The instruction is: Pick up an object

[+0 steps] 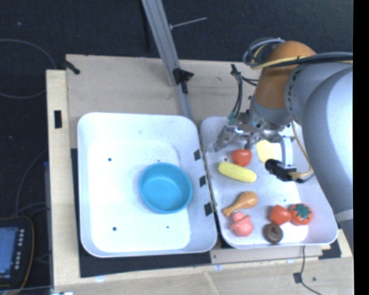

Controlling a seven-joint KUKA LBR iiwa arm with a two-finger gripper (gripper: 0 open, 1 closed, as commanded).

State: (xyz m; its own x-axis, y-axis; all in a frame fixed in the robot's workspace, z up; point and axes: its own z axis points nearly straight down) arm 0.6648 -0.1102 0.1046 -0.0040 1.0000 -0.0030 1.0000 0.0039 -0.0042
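Arm: grey KUKA with an orange band (pixel 281 72), reaching in from the right, wrist over the far end of the right bin.
Gripper (pixel 237 141): low over the right bin's far left part, just above the red tomato; whether it is released or clenched cannot be told, and nothing is seen held in it.
Right bin (pixel 320 201): white, shallow, holds the toy food.
Red tomato (pixel 241 157): round, directly under the gripper, touching the corn's upper edge.
Corn cob (pixel 237 172): yellow, lying flat; long axis runs from upper left to lower right, nearly across the bin.
Chicken drumstick (pixel 241 203): tan, lying flat; thick end toward upper right, bone end toward lower left.
Pink item (pixel 242 225): just beside the drumstick's bone end.
Brown round item (pixel 272 232): near front rim.
Second tomato (pixel 279 214): touching an orange-red fruit with a green top (pixel 301 213).
Left bin (pixel 111 134): white, holds a blue bowl (pixel 165 187), upright.
Surface (pixel 123 85): pale wood.
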